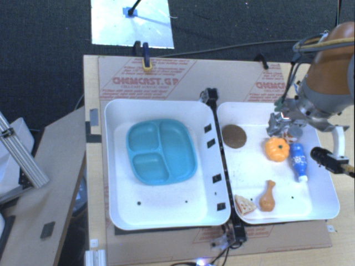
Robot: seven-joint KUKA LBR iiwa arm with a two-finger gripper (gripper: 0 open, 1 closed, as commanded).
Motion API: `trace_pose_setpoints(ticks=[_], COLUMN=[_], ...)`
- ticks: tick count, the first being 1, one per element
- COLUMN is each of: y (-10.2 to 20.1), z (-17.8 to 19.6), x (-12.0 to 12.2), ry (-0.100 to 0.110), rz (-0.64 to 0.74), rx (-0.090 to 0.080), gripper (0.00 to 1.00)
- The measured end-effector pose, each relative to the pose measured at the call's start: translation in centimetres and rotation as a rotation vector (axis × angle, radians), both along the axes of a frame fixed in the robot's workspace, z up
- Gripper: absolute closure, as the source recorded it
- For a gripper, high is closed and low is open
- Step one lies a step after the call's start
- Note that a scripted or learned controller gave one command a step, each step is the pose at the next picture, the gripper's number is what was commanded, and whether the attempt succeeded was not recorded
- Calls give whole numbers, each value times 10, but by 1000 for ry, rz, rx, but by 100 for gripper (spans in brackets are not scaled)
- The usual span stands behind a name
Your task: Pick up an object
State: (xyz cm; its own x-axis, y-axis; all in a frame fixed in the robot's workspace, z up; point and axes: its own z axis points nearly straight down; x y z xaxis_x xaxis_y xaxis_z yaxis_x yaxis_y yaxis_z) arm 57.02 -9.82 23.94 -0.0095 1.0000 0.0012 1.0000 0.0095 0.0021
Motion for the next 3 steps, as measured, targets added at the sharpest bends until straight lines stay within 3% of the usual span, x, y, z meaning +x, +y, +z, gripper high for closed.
trace_pose_setpoints(ticks=[1, 3], y=[55, 166], z=[-5, -15], x=[18, 17], ry=[0, 0], rz=[1, 1], rx=[0, 1], gripper=[100, 100])
